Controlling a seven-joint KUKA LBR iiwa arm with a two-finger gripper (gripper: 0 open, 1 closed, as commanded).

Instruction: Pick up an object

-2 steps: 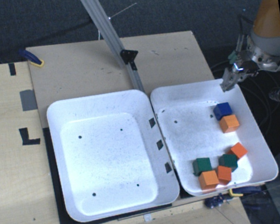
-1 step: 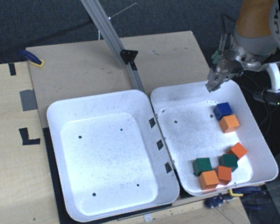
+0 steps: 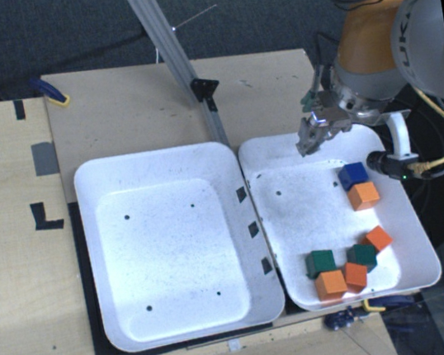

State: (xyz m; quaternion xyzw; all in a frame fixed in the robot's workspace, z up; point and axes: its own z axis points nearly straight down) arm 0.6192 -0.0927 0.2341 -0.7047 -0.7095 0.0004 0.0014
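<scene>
My gripper [image 3: 310, 141] hangs over the far rim of the right bin [image 3: 289, 204], with nothing visible between its fingers. A blue cube [image 3: 353, 174] sits near the bin's right wall with an orange cube [image 3: 363, 195] just in front of it. At the near end lie a green cube [image 3: 321, 262], an orange cube [image 3: 331, 284], another orange cube [image 3: 355, 275], a green cube [image 3: 362, 255] and an orange cube [image 3: 379, 238]. All the cubes lie well clear of the gripper.
The left bin [image 3: 170, 243] stands beside the right one. A grey metal bar [image 3: 173, 51] slants down from the top to the gap between the bins. The arm's orange band [image 3: 373, 23] is at the upper right.
</scene>
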